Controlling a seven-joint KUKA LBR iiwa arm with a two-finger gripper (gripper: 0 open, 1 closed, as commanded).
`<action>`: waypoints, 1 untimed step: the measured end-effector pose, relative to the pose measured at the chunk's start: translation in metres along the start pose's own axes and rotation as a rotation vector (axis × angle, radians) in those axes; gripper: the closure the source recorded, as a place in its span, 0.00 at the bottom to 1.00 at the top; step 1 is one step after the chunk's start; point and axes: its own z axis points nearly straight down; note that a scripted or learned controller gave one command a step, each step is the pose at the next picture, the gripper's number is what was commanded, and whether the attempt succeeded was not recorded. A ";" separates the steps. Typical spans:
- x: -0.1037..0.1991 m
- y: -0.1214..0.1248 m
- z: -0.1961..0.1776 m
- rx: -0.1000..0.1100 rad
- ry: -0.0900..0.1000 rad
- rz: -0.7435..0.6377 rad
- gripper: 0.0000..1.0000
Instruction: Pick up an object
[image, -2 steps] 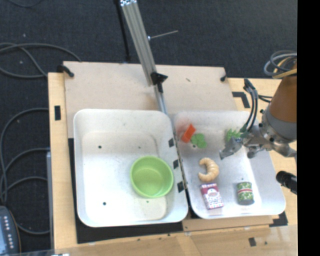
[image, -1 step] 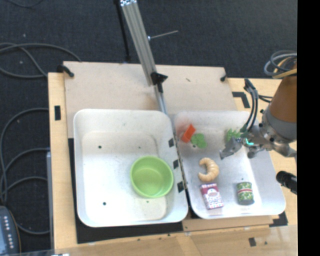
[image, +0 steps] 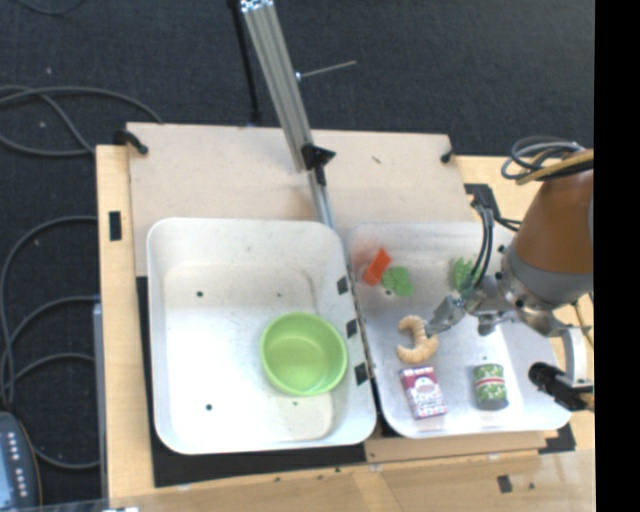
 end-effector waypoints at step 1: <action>0.001 0.005 0.043 -0.003 0.000 0.001 0.00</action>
